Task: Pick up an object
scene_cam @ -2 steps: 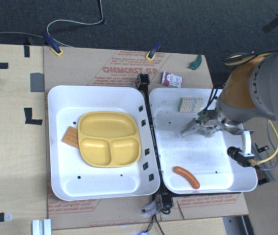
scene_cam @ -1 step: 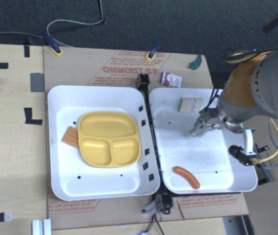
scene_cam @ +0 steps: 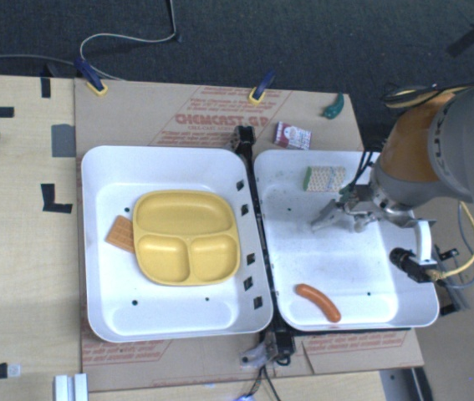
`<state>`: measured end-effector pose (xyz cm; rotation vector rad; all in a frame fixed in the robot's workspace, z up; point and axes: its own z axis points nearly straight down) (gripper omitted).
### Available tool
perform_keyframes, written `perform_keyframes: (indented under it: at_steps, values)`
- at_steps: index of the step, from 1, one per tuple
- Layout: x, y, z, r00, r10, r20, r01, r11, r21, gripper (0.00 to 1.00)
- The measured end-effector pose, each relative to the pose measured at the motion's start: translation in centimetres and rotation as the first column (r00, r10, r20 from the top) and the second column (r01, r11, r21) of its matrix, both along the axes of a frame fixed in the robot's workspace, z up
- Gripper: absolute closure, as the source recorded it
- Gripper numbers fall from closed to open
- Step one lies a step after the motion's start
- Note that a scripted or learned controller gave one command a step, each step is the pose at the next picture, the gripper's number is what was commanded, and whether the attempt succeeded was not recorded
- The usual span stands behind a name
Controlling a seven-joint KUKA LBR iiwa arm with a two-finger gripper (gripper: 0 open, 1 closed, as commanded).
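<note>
Lower right of frame: sausage (scene_cam: 318, 302), likely light, soft, slippery; best pinched mid-length. Jaws (scene_cam: 330, 216) apart, holding nothing.

yellow divided plate (scene_cam: 188, 235), orange sausage (scene_cam: 318, 302), tan cracker (scene_cam: 120, 234), white bins (scene_cam: 103, 307)
</note>
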<state>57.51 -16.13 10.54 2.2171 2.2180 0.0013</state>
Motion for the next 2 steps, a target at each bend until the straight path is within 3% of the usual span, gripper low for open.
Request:
perform_keyframes:
  at_steps: [1,2]
  values:
    - [-4.23,-0.32,-1.88,1.000,0.000,0.001,0.000,1.000,0.001,0.00]
    - [-4.18,-0.42,-0.90,1.000,0.000,0.003,0.000,1.000,-0.001,1.00]
